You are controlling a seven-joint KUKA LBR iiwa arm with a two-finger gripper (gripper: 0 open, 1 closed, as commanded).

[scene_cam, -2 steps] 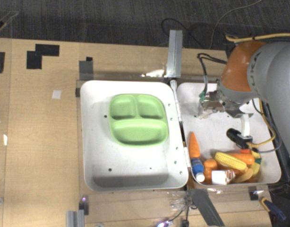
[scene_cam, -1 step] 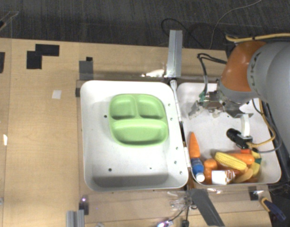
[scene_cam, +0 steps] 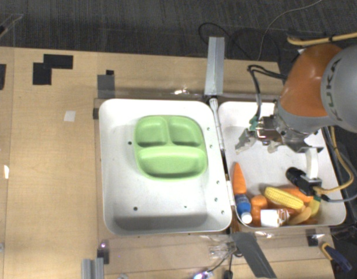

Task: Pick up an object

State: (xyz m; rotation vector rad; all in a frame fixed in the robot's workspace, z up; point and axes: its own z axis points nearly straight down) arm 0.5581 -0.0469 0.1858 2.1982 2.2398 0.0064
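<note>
My gripper [scene_cam: 258,142] hangs over the upper part of the right bin [scene_cam: 248,112], open, with nothing between its fingers. Below it, along the bin's front, lie a carrot [scene_cam: 239,179], a yellow corn cob [scene_cam: 283,197], a small blue and white bottle [scene_cam: 244,207], an orange piece [scene_cam: 259,204] and a white bottle with a red end [scene_cam: 272,217]. The carrot is the closest, a little below and left of the fingertips and apart from them.
A green divided plate [scene_cam: 170,146] lies in the left bin [scene_cam: 117,179]. A metal rail [scene_cam: 216,68] stands behind the wall between the bins. The grey and orange arm [scene_cam: 318,86] covers the right bin's upper right corner.
</note>
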